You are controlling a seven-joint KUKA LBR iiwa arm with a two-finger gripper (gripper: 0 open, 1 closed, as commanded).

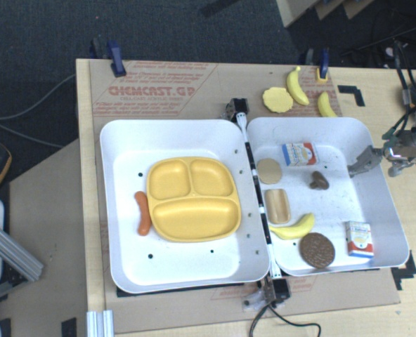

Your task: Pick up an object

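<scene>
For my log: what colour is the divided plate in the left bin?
Yellow; the divided plate shows clearly in the camera view.

The gripper reaches in from the right, seemingly low, its wrist mostly cropped.

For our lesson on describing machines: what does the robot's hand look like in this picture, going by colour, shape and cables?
At the right edge, over the right bin's rim, the hand is a grey metal assembly with a flat, pale grey, wedge-shaped part pointing into the bin. Thin dark cables loop above it. Finer detail is too small to tell.
</scene>
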